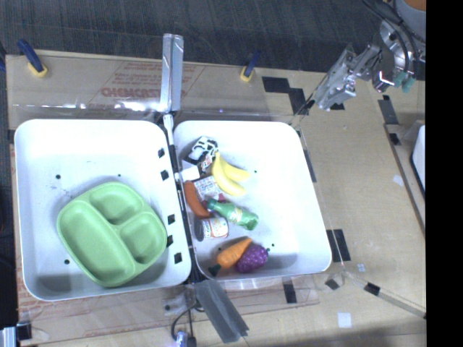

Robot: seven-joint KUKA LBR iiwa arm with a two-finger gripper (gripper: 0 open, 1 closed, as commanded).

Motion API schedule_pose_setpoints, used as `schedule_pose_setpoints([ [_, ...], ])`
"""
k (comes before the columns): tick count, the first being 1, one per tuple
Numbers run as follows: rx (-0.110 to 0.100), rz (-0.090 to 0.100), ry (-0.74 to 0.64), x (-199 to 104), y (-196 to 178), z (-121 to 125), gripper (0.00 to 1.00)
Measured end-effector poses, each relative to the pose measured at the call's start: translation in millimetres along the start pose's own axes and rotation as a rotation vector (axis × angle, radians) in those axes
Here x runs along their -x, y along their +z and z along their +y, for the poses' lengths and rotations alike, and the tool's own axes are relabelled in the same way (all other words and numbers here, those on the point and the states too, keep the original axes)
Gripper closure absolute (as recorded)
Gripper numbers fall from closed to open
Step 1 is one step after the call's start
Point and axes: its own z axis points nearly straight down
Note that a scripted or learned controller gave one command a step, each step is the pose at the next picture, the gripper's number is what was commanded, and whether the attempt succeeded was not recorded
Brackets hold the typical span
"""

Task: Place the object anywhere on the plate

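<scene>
The claw [312, 105] hovers beyond the right white bin [307, 194]; its state cannot be told. Descend vertically over one toy, then carry it to the green three-compartment plastic plate [112, 230].

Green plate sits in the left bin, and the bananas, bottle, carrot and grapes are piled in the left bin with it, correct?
Not quite. The camera view shows the green plate alone in the left bin; the bananas, bottle, carrot and grapes lie in the right bin.
</scene>
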Motion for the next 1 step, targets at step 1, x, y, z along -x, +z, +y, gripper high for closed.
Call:
schedule_pose_setpoints([
  [1,-0.001,0.002,0.152,-37.9,-1.1,-48.0,1.00],
])
